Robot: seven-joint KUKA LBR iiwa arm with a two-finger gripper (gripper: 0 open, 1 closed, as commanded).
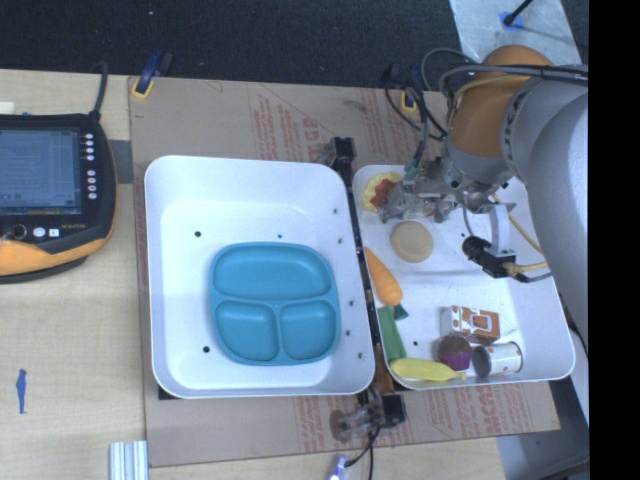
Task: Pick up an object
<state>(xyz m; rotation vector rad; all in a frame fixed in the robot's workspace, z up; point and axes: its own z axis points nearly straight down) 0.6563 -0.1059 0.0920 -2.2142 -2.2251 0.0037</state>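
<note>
On the cardboard-covered bench, two white bins, a teach pendant.

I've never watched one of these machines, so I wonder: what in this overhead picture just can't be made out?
- The claw: dark, small parts blur together in the camera view, so its grip is unreadable.
- The small red and yellow object in the right white bin: partly covered by the claw.
- The small boxed item's label: too small to read.
- The grey arm: cut off at the right edge.
</note>
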